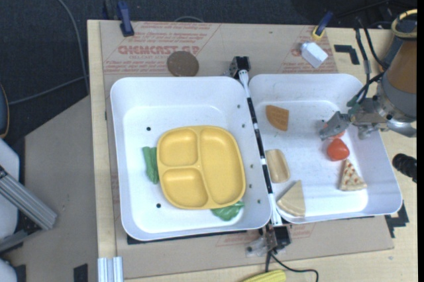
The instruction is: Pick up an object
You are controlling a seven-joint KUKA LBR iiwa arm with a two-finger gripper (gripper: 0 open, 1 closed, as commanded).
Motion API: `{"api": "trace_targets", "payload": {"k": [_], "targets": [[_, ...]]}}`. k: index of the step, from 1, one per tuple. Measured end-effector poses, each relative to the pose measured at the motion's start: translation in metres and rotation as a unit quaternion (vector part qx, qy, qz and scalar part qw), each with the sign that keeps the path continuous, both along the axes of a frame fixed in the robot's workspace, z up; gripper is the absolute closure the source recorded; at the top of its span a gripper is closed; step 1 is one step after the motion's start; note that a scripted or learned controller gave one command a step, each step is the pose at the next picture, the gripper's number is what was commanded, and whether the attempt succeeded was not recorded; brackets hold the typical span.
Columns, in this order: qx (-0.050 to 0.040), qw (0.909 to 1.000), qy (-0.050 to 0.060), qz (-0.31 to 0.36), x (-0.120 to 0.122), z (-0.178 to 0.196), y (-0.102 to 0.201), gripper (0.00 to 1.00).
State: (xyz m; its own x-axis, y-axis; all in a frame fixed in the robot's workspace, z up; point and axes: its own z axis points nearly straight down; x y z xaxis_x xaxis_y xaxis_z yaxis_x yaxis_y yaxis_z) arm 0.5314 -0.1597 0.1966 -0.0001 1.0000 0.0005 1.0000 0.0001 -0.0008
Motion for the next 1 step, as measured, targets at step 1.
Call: {"api": "trace_targets", "payload": {"k": [1], "targets": [[-0.0003, 1.0, 0.0, 0.0, 0.031, -0.1123, -0.0369, 0.0]]}}
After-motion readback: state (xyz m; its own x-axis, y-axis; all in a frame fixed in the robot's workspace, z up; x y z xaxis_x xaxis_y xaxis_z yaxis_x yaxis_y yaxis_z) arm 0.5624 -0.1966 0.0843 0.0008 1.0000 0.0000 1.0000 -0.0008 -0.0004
